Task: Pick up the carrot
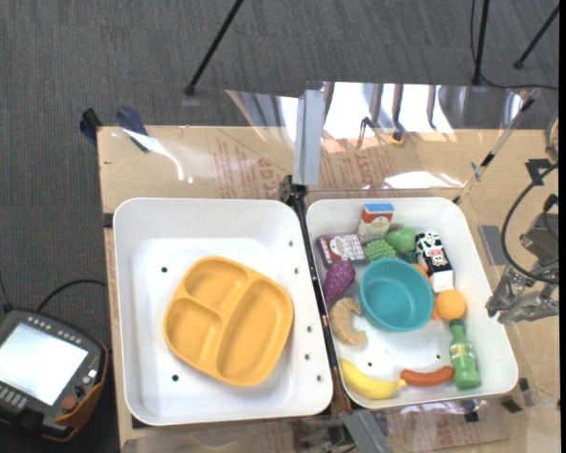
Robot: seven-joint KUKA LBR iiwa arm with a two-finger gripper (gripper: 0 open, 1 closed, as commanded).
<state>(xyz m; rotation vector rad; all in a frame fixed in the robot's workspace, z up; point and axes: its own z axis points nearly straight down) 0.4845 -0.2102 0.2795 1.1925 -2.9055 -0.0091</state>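
Approach step, nothing grasped yet. Your gripper (521, 305) sits outside the right white bin (486, 253); I cannot tell its state. Small orange carrot (421, 271), partly hidden behind the teal plastic bowl (396, 295), lies to its left. Next: reach in over it.

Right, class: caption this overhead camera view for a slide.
Yellow divided plastic plate in left white bin; toy foods around teal bowl in right bin.

Two white bins sit side by side. The left bin (132, 253) holds a yellow divided plate (228, 320). The right bin (486, 291) holds a teal bowl (395, 295) ringed by toy food: a banana (370, 379), a sausage (426, 377), a green bottle (463, 354), an orange (449, 304), purple grapes (339, 277) and a croissant (347, 323). The gripper (521, 302) hangs outside the right bin's right wall.
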